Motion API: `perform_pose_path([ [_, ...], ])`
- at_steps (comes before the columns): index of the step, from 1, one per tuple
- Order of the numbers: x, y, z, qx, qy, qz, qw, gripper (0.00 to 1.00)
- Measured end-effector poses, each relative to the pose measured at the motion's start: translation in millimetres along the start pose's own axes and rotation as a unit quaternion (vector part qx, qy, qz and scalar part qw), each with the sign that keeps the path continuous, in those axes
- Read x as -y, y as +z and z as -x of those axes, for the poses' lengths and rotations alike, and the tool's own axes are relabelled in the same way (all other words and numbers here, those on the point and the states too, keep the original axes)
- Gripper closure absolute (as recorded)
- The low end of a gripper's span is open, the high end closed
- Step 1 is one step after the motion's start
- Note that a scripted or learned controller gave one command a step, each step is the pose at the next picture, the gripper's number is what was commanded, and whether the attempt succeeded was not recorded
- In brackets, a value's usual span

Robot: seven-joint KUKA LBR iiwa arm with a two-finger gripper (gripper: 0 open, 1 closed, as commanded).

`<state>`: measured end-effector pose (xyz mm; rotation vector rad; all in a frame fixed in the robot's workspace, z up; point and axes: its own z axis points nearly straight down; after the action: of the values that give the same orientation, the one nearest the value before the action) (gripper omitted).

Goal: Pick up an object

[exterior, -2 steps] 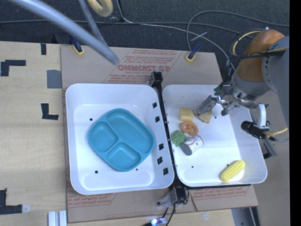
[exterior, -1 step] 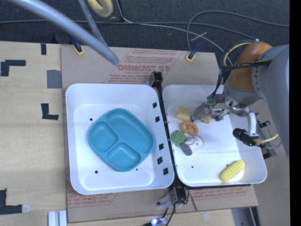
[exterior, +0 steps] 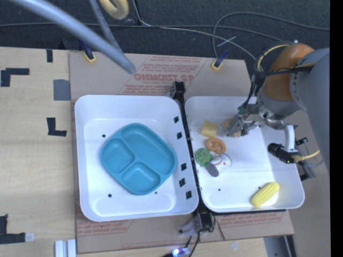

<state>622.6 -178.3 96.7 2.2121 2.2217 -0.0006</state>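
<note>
The right bin (exterior: pixel 278 202) holds a yellow cheese-like wedge (exterior: pixel 209 128), an orange pretzel-shaped piece (exterior: pixel 215 145), a green leafy piece (exterior: pixel 202 156), a small grey and white item (exterior: pixel 217 166) and a yellow corn cob (exterior: pixel 266 194) near the front right corner. My gripper (exterior: pixel 236 126) hangs low over the upper middle of that bin, just right of the yellow wedge. The arm reaches in from the right with its orange band (exterior: pixel 286 63) above.
The left bin (exterior: pixel 88 197) carries a blue divided tray (exterior: pixel 138 158). A black clip strip (exterior: pixel 182 143) joins the two bins. Cables (exterior: pixel 230 36) loop across the dark bench behind. A grey pole (exterior: pixel 80 31) crosses the top left.
</note>
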Motion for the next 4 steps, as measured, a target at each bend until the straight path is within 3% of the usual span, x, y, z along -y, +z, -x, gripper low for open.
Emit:
perform_pose_path([
  [2, 8.2, -96.5, 10.8, -0.002, 0.002, -0.001, 1.0, 1.0],
  [3, 7.8, -104.6, 10.4, -0.002, 0.001, -0.002, 1.0, 1.0],
  [4, 11.0, -118.5, -44.9, -0.003, -0.001, -0.002, 1.0, 1.0],
])
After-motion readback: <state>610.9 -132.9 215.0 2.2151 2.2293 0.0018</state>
